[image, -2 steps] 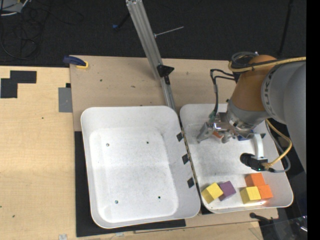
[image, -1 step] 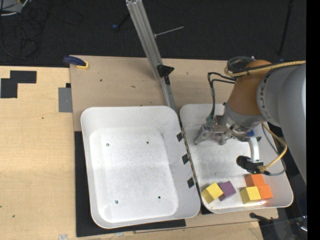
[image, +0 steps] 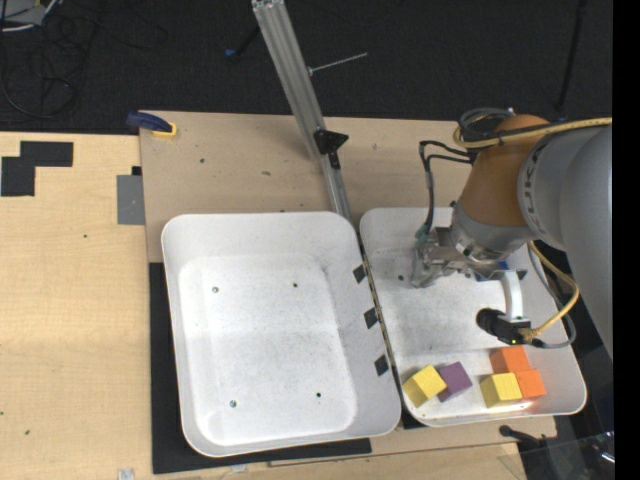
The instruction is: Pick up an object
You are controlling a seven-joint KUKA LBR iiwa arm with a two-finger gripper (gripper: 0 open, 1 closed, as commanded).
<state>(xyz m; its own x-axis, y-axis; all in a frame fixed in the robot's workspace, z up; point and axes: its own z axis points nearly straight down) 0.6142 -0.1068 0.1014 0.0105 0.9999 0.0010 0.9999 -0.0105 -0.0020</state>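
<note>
Together, coloured blocks [image: 480,380] sit in right bin [image: 400,230] (near edge).

- Left bin [image: 190,238]: white, speckled with a few dark dots
- Right bin [image: 395,233]: white
- Yellow block [image: 424,384] and purple block [image: 455,378], side by side
- Second yellow block [image: 500,389] with two orange blocks [image: 516,360], [image: 531,383]
- Arm [image: 575,188]: grey, orange band [image: 492,183] above the wrist
- Bench [image: 70,298]: pale wood with black patches

Grey arm [image: 575,183] reaching in from the right, orange-banded wrist bent down, gripper [image: 432,265] seemingly low
</note>
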